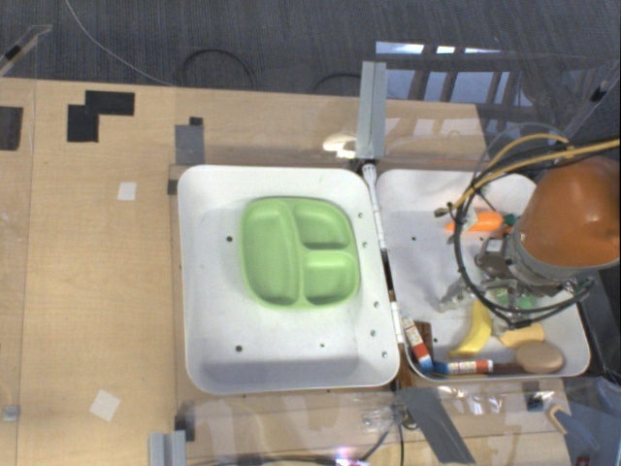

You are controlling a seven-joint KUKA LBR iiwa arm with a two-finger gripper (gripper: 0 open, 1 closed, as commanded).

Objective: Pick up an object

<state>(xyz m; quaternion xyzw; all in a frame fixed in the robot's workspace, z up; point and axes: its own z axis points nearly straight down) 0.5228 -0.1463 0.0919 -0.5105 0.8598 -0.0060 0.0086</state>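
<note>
The arm is reaching in over the right bin (417,212), its orange band (574,212) hanging above the clutter, and the pincer (505,284) is sitting low among the things — whether it is open or closed I cannot tell, since the wrist and cables are covering it. The likeliest target, a banana (475,330), is lying just beside it, toward the bin's near wall. A marker (469,366) and a tan round piece (539,358) are crowding that near edge, so room for sliding anything sideways is looking tight. The bin's far-left floor is offering more room. In the left bin (209,348), a green divided plate (297,251) is resting near the middle, well apart from the arm.
</note>
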